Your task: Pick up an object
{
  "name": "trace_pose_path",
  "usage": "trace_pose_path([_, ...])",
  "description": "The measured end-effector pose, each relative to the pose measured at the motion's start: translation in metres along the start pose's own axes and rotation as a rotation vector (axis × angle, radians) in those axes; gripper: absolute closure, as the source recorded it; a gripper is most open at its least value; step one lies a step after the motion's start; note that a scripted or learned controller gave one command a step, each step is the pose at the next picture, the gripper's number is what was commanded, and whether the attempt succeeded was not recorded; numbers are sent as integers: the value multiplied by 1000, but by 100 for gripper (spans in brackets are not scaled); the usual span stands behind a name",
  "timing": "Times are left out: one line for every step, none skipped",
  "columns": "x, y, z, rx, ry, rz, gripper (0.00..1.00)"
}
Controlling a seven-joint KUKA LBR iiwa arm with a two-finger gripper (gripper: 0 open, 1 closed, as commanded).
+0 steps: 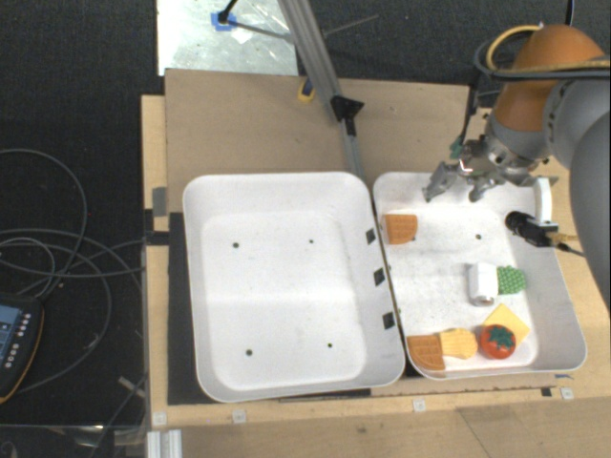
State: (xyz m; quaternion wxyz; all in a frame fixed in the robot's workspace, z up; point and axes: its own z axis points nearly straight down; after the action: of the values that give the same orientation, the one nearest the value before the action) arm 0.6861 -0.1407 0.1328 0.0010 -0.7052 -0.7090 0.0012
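Your gripper (458,187) hovers at right bin's (558,284) 12 o'clock edge, fingers spread, nothing between them. No pick made. Nearest candidate: orange block (401,228) at gripper's 8 o'clock (others cluster at bin's 5 o'clock). Descent, grasp, lift all remain.

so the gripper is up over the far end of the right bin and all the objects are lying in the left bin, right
Not quite. The gripper is over the far end of the right bin, but the objects, such as the red ball and orange block, lie in that right bin too, as the camera view shows.
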Motion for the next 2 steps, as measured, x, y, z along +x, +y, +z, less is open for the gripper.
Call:
trace_pose_path([1, 0, 44, 1, 0, -1, 0])
trace_pose_path([0, 2, 30, -6, -2, -4, 100])
